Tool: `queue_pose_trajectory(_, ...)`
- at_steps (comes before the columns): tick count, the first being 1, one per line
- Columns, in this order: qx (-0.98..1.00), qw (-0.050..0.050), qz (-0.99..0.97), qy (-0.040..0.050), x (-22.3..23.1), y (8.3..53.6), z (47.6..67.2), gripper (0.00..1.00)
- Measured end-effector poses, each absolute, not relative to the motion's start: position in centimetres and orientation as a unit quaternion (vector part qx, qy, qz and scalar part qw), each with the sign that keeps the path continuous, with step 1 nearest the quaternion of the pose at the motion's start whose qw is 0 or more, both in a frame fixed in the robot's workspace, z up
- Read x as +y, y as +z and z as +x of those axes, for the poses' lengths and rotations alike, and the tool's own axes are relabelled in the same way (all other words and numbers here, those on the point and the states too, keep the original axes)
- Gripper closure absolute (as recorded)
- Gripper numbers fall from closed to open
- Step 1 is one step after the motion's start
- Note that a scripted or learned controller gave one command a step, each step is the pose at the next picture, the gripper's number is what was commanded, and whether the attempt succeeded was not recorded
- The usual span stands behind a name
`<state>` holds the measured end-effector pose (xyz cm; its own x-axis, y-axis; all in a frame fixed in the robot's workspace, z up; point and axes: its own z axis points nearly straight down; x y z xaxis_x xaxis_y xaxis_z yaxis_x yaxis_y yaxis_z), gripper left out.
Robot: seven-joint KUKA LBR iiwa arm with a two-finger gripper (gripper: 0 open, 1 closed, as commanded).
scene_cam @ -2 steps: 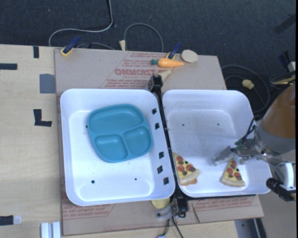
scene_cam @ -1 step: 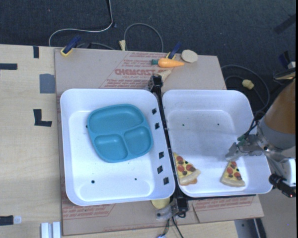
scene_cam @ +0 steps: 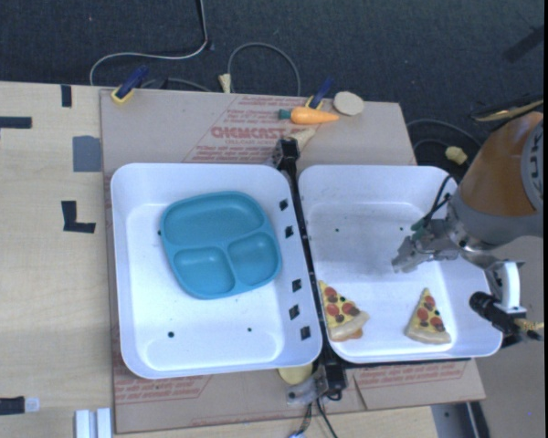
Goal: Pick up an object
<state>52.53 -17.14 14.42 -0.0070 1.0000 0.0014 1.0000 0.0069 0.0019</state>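
Camera view: wooden bench (scene_cam: 36,272), cardboard sheet (scene_cam: 247,130), dark carpet (scene_cam: 347,26).

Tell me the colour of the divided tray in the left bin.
Light blue all over; the divided tray shows plainly in the camera view, lying in the left bin.

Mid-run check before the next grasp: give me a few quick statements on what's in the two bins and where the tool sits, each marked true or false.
1. The blue divided tray lies in the left bin. True.
2. Two pizza slices lie in the right bin. True: one near the divider, one further right.
3. The tool holds a pizza slice. False: it hangs over bare bin floor, above both slices.
4. The toy carrot lies in the left bin. False: it lies on the cardboard behind the bins.
5. The blue tray holds a pizza slice. False: its compartments are bare.
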Motion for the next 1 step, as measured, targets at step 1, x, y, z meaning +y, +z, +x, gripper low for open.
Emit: queue_pose_trajectory(1, 0.708, 0.008, 0.706, 0.0025, -22.05, 25.92, 58.57, 1.00)
